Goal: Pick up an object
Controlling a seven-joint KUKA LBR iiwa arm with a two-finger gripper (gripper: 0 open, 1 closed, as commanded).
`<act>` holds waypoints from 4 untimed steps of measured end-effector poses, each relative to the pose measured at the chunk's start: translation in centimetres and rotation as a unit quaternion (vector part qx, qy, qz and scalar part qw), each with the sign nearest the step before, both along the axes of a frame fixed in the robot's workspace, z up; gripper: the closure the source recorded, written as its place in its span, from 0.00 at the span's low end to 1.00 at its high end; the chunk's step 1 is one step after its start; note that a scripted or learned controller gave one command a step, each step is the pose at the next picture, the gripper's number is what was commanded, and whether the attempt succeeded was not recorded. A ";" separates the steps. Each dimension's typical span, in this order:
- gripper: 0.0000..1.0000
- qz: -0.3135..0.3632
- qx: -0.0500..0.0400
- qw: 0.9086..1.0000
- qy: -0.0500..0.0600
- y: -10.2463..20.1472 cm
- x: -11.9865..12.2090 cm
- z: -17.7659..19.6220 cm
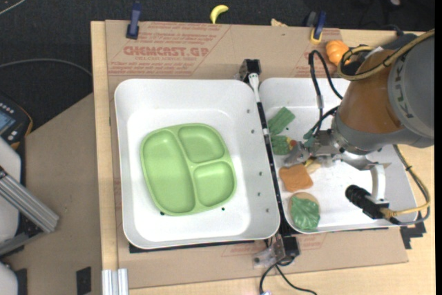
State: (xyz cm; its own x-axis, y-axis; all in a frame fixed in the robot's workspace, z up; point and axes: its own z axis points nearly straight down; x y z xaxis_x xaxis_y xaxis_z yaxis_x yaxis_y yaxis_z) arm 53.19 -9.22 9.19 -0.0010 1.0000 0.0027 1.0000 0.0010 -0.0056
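Nearest, lower right: a round green piece [304,211] and an orange slab [297,178] lie in the right bin [397,217]. Above them the claw [312,150] hangs low among green scraps [280,122]; its grip cannot be told. Left bin [131,148] holds a divided green tray [188,167].

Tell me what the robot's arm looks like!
The arm is big and round, grey with a shiny orange band above the wrist. Black cables loop beside it. Its hand is a small metal part, dark and silvery. A silver bracket with a black tube sticks out lower down.
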 end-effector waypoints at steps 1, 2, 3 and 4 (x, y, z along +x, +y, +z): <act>1.00 -0.002 -0.001 1.000 -0.004 -0.2 0.1 1.4; 1.00 0.002 -0.001 1.000 -0.004 7.2 -2.4 9.6; 1.00 0.003 0.000 1.000 -0.004 13.8 -4.8 14.1; 1.00 0.002 0.000 1.000 -0.007 17.5 -5.2 22.0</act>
